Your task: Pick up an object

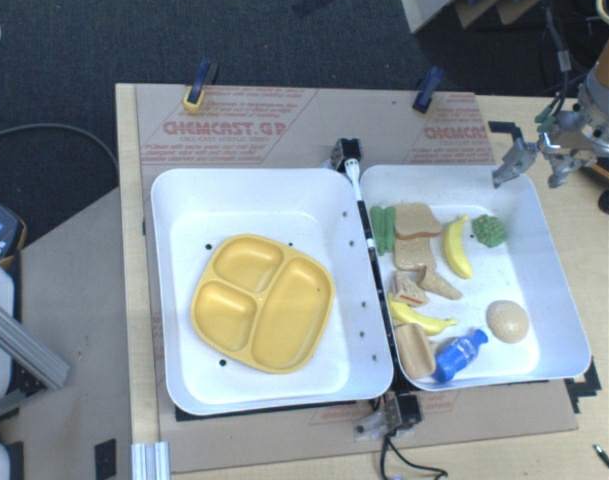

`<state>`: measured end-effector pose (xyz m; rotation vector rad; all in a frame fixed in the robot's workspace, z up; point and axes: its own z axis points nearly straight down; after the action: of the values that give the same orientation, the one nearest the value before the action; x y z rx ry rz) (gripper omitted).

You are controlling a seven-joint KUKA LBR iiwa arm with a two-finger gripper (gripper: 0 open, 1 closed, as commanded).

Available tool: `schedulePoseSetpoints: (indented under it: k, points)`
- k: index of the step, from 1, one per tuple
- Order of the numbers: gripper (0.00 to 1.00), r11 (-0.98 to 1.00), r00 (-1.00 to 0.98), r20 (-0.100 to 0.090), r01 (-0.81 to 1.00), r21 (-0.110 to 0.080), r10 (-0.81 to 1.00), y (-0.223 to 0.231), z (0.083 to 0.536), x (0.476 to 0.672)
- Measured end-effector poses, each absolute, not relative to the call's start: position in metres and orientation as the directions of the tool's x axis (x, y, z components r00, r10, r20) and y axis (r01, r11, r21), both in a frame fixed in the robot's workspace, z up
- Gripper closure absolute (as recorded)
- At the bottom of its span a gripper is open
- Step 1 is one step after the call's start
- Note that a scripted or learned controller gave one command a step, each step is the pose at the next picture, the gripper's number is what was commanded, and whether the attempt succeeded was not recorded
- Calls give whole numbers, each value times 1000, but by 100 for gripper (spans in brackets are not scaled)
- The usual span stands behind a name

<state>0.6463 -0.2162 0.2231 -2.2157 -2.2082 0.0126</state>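
where readable, board (224, 128) print says perhaps "chemcast gp".

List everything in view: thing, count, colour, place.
bins: 2, white, side by side on bench
divided plate: 1, yellow, left bin
bananas: 2, yellow, right bin
broccoli: 1, green, right bin, far side
bread pieces: several, tan, right bin, left half
bottle: 1, blue, right bin, near edge
round bun: 1, beige, right bin
clamps: 2, blue, board's far edge
gripper: 1, grey, above right bin's far right corner, fingers open
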Motion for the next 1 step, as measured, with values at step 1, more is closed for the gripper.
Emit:
schedulePoseSetpoints:
  k: [1]
  points:
    - [0, 0, 0, 0, 1000, 0, 1000, -215, 233, 649]
